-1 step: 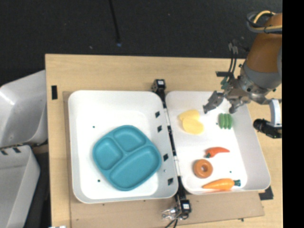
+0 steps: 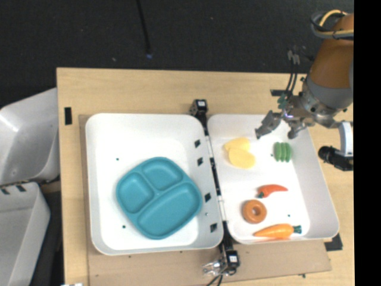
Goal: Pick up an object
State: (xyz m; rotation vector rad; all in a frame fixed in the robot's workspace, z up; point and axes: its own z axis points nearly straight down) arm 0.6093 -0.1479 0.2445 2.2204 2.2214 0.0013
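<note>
The gripper [image 2: 280,126] hangs over the far edge of the right bin [image 2: 315,183], its two fingers [image 2: 265,126] spread wide apart with nothing between them and nothing touching them. Just near of it, a small green ridged piece [image 2: 282,152] lies on the bin floor, close to the right-hand finger but apart from it. To the left of that sits a pale yellow toy [image 2: 240,152], two rounded lumps pressed together, near the bin's left wall. Nearer still come a little red-orange pepper [image 2: 272,190], then a brown ring doughnut [image 2: 255,211], and along the near wall a carrot [image 2: 275,232] lying on its side. The pieces are spaced out, with bare white floor between them, most of it on the right side of the bin.

The left bin [image 2: 101,159] carries a blue divided plate [image 2: 158,197], turned at an angle. Both bins rest side by side on the pale wooden worktop [image 2: 166,88].
</note>
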